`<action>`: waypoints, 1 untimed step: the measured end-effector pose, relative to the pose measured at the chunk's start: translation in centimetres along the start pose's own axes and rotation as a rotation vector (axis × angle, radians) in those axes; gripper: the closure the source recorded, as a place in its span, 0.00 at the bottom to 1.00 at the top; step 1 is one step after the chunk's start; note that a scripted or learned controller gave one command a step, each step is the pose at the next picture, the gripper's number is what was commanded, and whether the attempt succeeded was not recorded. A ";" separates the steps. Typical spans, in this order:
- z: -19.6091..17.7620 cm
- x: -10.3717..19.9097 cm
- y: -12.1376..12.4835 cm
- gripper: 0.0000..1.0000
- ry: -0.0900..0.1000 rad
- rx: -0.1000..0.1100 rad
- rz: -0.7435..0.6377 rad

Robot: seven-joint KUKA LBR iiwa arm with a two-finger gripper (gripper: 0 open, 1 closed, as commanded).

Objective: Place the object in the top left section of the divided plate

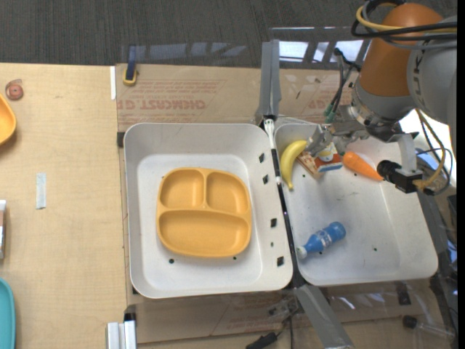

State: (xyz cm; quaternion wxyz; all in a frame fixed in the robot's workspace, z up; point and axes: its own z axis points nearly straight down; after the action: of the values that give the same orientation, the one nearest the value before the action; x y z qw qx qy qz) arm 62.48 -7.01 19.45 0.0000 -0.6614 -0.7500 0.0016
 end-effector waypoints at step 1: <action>-9.1 7.3 -1.7 1.00 0.000 0.000 0.015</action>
State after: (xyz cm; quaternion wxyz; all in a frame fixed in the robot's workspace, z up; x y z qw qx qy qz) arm 59.88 0.07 28.56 0.0001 -0.6670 -0.7451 0.0014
